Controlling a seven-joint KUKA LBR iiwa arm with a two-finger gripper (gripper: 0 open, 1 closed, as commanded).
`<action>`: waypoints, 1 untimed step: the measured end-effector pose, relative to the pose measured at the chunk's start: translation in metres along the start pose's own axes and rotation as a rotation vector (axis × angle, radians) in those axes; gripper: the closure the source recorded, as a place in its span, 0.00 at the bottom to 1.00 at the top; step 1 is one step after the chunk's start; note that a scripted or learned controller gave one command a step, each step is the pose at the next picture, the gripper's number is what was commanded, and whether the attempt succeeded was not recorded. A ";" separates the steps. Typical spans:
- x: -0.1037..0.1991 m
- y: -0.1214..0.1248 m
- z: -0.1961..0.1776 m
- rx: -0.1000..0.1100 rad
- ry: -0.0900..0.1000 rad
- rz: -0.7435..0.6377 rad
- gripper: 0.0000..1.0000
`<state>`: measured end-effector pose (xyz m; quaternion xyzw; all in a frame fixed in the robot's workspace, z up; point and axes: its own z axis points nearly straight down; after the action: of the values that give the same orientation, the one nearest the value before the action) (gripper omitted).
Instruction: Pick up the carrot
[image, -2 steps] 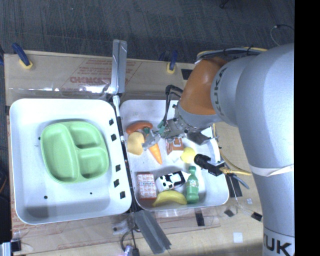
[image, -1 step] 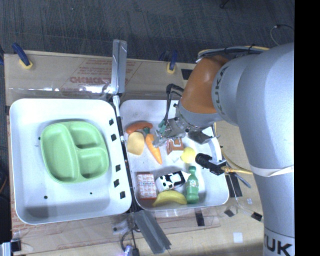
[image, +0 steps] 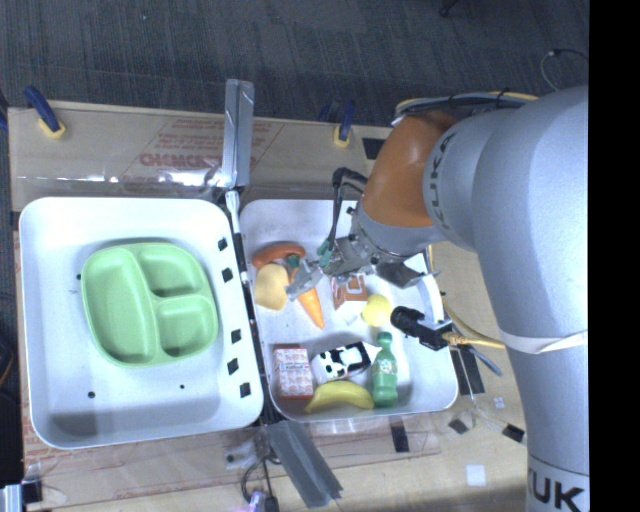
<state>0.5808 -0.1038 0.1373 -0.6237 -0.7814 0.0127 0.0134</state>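
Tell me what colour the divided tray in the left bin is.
Light green; the divided tray shows in the camera view.

The big grey arm (image: 530, 230) is reaching in from the right side of the frame, filling most of that edge from top to bottom. Its orange band (image: 400, 180) is sitting right of centre in the upper half, with the wrist bending down and leftward from there. The gripper (image: 308, 278) is hanging near the middle of the frame, pointing toward the lower left.
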 end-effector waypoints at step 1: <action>0.003 -0.017 0.050 -0.029 -0.005 -0.215 0.00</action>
<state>0.5620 -0.1049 0.0876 -0.5365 -0.8439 0.0017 0.0037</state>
